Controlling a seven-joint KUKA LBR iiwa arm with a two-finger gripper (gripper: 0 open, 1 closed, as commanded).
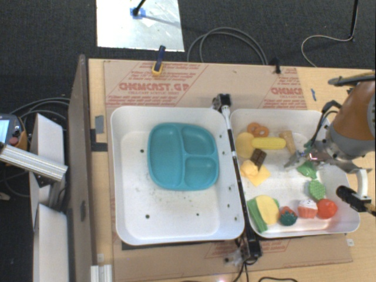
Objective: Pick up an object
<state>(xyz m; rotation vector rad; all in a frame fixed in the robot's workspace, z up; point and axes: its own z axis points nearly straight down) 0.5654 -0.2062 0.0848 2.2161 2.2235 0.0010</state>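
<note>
The right bin [276, 180] holds several toy foods. Along its far side lie an orange pretzel [257, 129], a yellow corn cob [268, 143], a tan stick [288, 141], a yellow ball [244, 141], a brown block [258, 157] and a yellow wedge [255, 173]. My gripper [301, 156] hangs low over the bin's right half, just above a green leaf piece [306, 170]. I see nothing held in it. A second green piece [317, 189] lies below that one.
Near the right bin's front wall sit a red tomato [326, 208], a pink cupcake [306, 208], a dark green lump [287, 217] and a yellow-green slice [264, 210]. The left bin [132, 216] carries a teal divided plate [183, 156]. The arm's orange band [355, 113] overhangs the right rim.
</note>
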